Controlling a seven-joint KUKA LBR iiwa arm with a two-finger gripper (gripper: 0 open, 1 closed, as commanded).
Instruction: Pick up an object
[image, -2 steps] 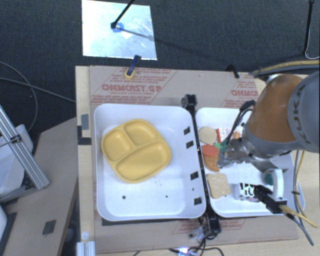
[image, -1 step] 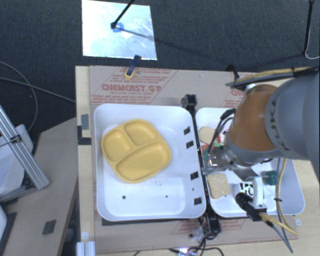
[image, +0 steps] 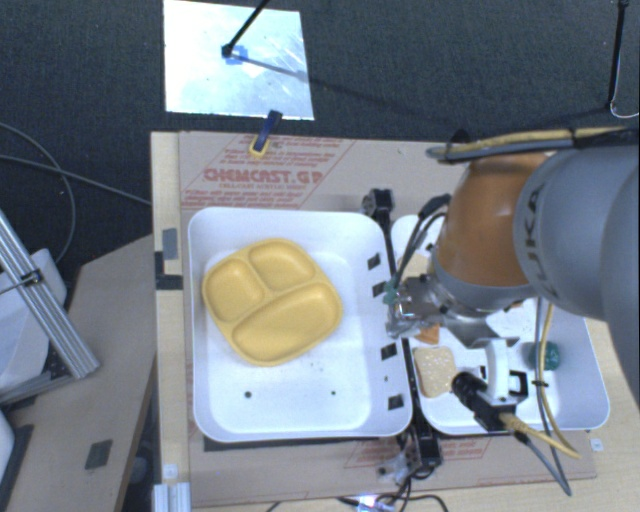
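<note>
A yellow divided plate (image: 272, 300) lies in the left bin (image: 300, 415), toward its left and middle. In the right bin (image: 590, 400) a tan slice like toast (image: 436, 370) rests by the left wall, with a small orange piece (image: 429, 335) just above it. A small teal object (image: 551, 353) lies farther right. My gripper (image: 414, 318) hangs low over the right bin's left side, just above the orange piece and the slice. The grey and orange wrist (image: 490, 250) hides most of it.
The arm covers much of the right bin. A black fitting and a yellow cable (image: 530, 430) hang over that bin's front edge. Black clips (image: 390, 350) line the wall between the bins. Beyond the bins lie a cardboard sheet (image: 265, 165) and a shiny sheet (image: 240, 60).
</note>
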